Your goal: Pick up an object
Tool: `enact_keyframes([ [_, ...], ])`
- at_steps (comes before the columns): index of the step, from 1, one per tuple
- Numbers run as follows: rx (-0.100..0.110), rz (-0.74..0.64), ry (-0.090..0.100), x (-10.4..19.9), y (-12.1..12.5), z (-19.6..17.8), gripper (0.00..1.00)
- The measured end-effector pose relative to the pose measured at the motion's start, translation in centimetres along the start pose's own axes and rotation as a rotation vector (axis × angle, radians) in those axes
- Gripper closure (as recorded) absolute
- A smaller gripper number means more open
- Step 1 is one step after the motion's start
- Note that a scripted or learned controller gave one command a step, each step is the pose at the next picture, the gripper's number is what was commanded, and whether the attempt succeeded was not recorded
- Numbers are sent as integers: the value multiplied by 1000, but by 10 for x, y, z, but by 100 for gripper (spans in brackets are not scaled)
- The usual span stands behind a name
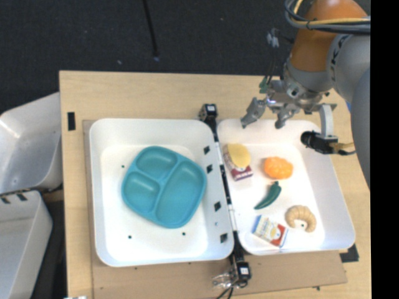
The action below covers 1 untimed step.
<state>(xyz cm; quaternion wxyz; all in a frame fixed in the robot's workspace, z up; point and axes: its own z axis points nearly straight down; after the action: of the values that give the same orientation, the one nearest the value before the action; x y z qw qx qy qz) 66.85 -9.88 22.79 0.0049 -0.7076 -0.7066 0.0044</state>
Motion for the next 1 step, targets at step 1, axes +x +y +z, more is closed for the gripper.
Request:
enact_keyframes([
  [1, -15, -2, -1, 0, 2, -10, 0],
])
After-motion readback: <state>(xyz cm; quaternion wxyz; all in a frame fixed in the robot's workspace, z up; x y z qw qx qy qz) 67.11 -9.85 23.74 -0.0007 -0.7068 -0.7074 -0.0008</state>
